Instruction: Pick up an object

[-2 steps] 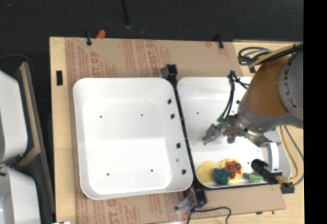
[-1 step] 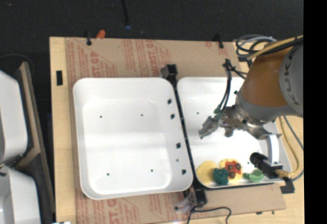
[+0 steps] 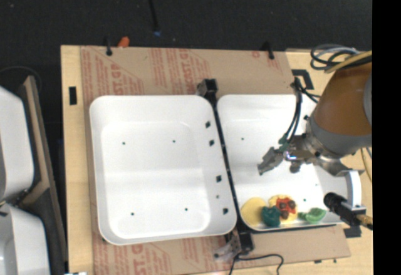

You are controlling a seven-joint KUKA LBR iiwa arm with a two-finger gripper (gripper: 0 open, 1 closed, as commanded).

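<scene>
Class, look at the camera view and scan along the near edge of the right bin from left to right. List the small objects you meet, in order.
yellow object → teal object → red and orange object → green object

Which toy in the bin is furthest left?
The pale yellow one. It lies at the left end of the pile, with the teal, red and green toys to its right.
</scene>
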